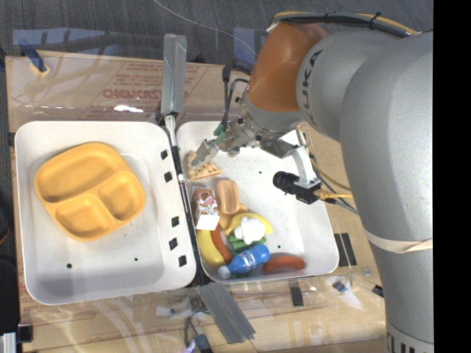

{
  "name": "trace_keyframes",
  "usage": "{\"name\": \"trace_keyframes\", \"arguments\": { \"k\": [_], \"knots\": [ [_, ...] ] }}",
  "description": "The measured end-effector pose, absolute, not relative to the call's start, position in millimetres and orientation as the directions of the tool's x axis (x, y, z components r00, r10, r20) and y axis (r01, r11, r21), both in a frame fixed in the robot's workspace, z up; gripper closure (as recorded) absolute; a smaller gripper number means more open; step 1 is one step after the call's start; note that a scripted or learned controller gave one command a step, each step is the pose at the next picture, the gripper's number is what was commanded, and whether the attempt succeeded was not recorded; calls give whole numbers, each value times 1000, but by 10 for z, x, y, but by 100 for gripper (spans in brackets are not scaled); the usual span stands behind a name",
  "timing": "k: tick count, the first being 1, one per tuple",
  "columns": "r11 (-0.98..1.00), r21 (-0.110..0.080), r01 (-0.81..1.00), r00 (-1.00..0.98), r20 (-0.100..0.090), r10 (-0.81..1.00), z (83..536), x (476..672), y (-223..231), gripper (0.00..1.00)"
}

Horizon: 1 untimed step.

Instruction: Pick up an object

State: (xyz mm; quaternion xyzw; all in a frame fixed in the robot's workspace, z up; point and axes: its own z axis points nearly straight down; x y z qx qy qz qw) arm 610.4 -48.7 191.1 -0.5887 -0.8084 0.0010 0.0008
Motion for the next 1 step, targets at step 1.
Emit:
{"name": "trace_keyframes", "arguments": {
  "k": [1],
  "knots": [
    [257,-9,966,-257,0,966,1156,5690,-1264,0]
  ]
}}
